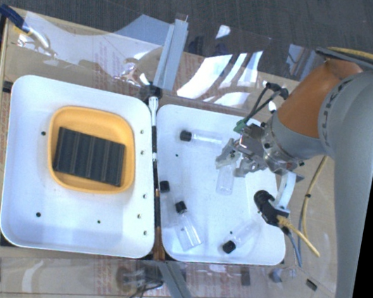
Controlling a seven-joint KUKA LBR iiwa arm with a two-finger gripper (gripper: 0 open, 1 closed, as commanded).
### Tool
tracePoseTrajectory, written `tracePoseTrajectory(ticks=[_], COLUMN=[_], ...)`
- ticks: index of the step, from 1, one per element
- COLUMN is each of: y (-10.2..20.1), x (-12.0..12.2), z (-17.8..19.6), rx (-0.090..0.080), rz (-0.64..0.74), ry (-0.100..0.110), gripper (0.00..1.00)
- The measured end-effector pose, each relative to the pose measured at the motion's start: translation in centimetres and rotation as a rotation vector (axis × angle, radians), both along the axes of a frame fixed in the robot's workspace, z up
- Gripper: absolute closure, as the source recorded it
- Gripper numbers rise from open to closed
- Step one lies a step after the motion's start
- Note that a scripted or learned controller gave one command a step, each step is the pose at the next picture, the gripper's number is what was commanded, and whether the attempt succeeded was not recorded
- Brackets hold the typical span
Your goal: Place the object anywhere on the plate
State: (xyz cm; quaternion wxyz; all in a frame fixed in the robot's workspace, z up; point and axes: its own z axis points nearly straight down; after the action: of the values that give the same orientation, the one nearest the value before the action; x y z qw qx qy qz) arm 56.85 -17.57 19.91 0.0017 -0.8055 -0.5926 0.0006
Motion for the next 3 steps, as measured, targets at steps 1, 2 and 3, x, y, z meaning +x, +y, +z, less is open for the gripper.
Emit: tracePoseTrajectory(ticks=[1, 2, 3], y=[0.0, 6.7, 13.3], x=[0.0, 1.0, 2.5], z=[0.0, 2.5, -0.9], rx=[0.000, -0.002, 0.000], rz=[0.000, -0.165, 0.117], ry=[0.000, 0.001, 0.004], gripper=[0.00, 0.00, 0.00])
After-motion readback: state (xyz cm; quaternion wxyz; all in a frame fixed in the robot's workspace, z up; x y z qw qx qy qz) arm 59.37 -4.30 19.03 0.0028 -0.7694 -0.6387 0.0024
